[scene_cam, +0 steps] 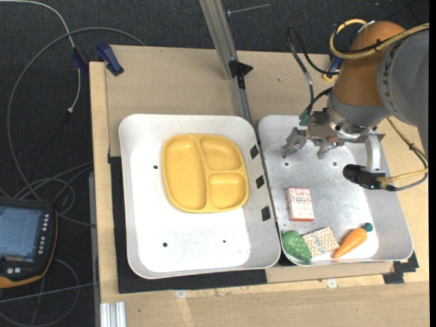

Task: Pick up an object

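Seen from above at a slant: a tan wooden table (184,67) bearing two shallow white bins side by side. In the left white bin (136,182), left of centre frame, a yellow plastic plate with three compartments (204,172), lying flat in the bin's upper half. In the right white bin (402,230), right of centre, four small things gathered in the lower half: a small pink and white carton (300,204) lying flat near the middle; below it, at the bottom edge, a green rounded toy vegetable (296,245) in the lower left corner; just beside that, touching or nearly so, a small flat packet with a pale checked pattern (320,240); further right, an orange toy carrot with a green tip (351,242), tilted, tip pointing up and right. Upper right of the frame: the grey arm with its orange band (364,63), reaching in from the right over the top part of the right bin. Below it the gripper (310,144), jaws spread apart, pointing down toward the bare upper area of that bin, with nothing between them. Carton well apart from the gripper, lower in the bin. At the far left edge, low down, a dark handheld screen unit with an orange rim (24,240) off the table, amid loose grey cables (41,19) on dark floor. A slanted grey metal post (218,26) at top centre, running down to the gap between the bins.
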`<action>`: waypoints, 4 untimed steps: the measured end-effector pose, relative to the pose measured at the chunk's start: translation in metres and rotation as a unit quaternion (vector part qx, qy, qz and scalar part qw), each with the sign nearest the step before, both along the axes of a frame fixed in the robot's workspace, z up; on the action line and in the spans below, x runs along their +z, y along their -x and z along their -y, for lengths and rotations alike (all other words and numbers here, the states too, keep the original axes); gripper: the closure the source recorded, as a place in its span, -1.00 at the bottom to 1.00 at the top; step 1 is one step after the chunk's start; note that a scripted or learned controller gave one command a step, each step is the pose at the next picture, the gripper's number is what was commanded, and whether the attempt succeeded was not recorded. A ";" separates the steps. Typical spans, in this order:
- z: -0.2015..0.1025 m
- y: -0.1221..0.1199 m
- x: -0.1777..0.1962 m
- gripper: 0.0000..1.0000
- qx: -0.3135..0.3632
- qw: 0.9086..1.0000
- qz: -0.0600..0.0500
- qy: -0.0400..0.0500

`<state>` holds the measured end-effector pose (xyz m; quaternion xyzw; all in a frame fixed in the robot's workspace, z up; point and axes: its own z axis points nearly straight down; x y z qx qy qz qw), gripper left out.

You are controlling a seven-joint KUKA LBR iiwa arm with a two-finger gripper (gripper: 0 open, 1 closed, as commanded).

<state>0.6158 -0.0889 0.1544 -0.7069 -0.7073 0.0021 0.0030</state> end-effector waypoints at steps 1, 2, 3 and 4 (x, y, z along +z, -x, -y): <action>0.006 -0.002 -0.045 -1.00 0.000 1.000 0.000 0.000; 0.005 -0.002 -0.063 -1.00 0.000 1.000 0.001 0.000; 0.004 -0.003 -0.050 1.00 0.000 1.000 0.003 -0.001; 0.012 -0.008 0.011 1.00 0.000 1.000 0.007 0.001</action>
